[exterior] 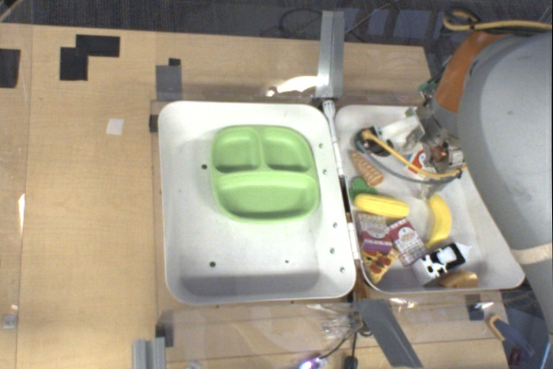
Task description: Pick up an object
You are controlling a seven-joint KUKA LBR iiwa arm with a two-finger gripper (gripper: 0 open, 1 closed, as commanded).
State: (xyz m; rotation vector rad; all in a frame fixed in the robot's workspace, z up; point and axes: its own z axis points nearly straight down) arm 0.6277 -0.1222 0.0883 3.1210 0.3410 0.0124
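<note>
Left bin (186, 272): white, shallow; bears a green divided plate (262, 171) near its middle.
Right bin (491, 231): white; crowded with small toy items.
Arm (510, 151): grey with orange band, entering from the right, over the right bin's far end.
Gripper (429, 144): low among clutter at the bin's far end; finger spacing impossible to tell, nothing visibly held.
Candidate object: yellow banana (440, 219), near the bin's middle, just beside a yellow corn-like piece (381, 206).
Handling (judged): probably light, rigid, smooth plastic; curved and slippery, best grasped across the mid-body.
</note>
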